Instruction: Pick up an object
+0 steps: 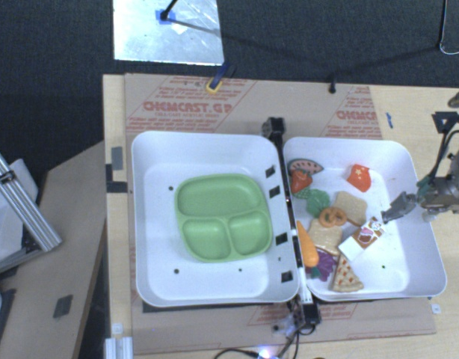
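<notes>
Pizza slice (347, 274) nearest, right bin's (422, 275) front edge. Tool (398, 206) over bin's right edge; finger state indiscernible. Nothing lifted; entire pick remains.

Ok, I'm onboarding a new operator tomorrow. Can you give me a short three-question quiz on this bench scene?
1. True or false: the green tray sits in the same bin as the toy foods.
2. Which item lies nearest the front edge of the right bin? A) pizza slice B) watermelon slice C) red strawberry
3. Fill in: the gripper hangs over the ____ bin, near its right side.

Key:
1. False; the tray is in the left bin, the foods in the right bin.
2. A
3. right
</notes>
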You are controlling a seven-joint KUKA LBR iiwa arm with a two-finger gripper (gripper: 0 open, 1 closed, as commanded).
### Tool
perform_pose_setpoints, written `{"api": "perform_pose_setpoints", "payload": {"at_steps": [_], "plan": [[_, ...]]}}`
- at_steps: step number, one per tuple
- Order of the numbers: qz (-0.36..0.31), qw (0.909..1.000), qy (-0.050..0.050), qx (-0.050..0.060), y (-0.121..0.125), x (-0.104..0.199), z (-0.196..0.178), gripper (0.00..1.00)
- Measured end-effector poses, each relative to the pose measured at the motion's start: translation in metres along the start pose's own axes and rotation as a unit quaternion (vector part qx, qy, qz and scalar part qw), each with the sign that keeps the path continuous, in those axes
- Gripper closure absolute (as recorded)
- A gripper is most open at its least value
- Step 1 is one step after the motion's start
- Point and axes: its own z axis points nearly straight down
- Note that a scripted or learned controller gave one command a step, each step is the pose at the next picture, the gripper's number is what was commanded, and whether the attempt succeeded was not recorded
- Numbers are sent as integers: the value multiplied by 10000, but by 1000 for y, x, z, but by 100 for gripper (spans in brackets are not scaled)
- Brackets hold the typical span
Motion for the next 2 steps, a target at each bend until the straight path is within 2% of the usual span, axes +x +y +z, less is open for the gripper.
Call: {"api": "perform_pose_setpoints", "payload": {"at_steps": [1,2], "plan": [[-17,10000,-14,-52,2,0,-5,0],[-9,10000,-4,-31,1,5,56,0]]}}
